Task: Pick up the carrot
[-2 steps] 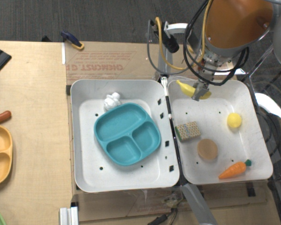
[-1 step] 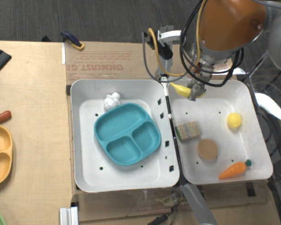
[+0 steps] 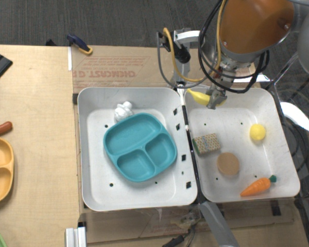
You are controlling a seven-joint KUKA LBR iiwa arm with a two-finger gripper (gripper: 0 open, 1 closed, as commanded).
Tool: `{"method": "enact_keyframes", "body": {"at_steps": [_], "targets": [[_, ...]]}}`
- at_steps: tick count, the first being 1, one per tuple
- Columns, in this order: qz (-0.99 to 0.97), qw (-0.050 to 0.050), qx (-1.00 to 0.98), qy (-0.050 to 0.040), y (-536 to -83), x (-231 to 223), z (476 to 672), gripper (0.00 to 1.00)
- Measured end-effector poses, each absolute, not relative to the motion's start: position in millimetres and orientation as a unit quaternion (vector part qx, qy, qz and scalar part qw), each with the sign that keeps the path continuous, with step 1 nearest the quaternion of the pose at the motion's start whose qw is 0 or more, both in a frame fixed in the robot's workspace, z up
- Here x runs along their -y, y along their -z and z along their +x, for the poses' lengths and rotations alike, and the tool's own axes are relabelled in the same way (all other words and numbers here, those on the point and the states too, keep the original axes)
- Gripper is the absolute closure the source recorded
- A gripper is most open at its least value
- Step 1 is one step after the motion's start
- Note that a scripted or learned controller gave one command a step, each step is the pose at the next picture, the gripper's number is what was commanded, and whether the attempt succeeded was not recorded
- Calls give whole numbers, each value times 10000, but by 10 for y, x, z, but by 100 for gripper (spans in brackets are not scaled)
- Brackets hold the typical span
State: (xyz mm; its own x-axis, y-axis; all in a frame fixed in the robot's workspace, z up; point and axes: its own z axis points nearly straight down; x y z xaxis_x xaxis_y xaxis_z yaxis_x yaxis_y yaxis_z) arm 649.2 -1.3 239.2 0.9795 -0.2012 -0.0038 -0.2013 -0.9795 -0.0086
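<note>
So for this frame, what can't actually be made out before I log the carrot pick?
- Gripper: whether it is open or shut; the arm's orange band and cables cover it from above.
- Yellow object beside the gripper: partly covered, identity unclear.
- White object behind the teal tray: too small to identify.
- Carrot: fully visible, lying apart from the gripper.

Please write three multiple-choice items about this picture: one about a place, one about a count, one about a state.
1. Where is the carrot?
A. front corner of the right bin
B. on the blue tray
C. on the cardboard

2. How many compartments does the blue tray have?
A. two
B. three
C. five

3. Where is the pincer relative to the carrot?
A. touching it
B. far from it, at the bin's back edge
C. lifting it

Key: 1 A, it lies by the near right corner. 2 B, three hollows show. 3 B, it sits beside a yellow banana.
</note>
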Motion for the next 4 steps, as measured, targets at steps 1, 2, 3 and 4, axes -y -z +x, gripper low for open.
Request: {"method": "enact_keyframes", "body": {"at_steps": [1, 2, 3, 4], "targets": [[-9834, 33, -1812, -5, -3923, 291, 6008, 100], [-9710, 28, -2389, -24, -3138, 810, 6588, 100], [-9892, 25, -1466, -1, -2778, 1112, 6593, 100], [-9950, 26, -1001, -14, -2051, 975, 6587, 100]]}}
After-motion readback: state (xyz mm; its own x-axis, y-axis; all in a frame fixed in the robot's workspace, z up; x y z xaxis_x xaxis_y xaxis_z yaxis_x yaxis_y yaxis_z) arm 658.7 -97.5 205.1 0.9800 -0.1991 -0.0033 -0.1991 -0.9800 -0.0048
